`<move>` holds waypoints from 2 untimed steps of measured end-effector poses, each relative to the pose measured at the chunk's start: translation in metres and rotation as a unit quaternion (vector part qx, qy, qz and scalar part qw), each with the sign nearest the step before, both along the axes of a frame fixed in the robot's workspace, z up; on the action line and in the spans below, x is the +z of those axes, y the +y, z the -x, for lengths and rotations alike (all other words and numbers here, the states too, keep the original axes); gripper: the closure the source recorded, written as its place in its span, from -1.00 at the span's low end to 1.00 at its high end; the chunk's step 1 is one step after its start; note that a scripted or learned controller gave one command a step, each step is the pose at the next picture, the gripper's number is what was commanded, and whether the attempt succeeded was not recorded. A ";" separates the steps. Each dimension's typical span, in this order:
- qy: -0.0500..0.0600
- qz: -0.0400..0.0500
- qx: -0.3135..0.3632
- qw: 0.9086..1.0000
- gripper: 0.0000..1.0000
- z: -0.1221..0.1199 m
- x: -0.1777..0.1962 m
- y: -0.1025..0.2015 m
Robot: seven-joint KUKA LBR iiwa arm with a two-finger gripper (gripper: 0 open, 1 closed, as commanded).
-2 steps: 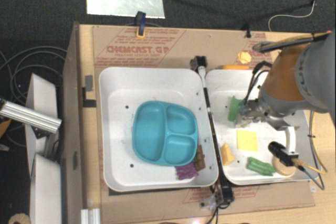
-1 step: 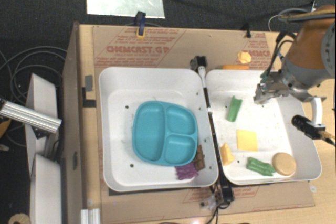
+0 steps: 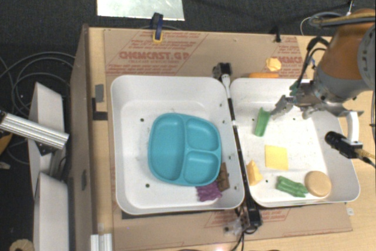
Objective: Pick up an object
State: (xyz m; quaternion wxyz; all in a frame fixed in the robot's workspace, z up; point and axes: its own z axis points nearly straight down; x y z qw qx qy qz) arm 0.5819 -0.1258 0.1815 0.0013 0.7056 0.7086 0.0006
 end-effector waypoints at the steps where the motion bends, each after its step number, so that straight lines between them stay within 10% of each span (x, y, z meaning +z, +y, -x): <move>1: 0.001 -0.001 0.002 1.000 -1.00 -0.024 -0.101 0.046; 2: 0.001 0.000 0.000 1.000 -1.00 -0.025 -0.097 0.043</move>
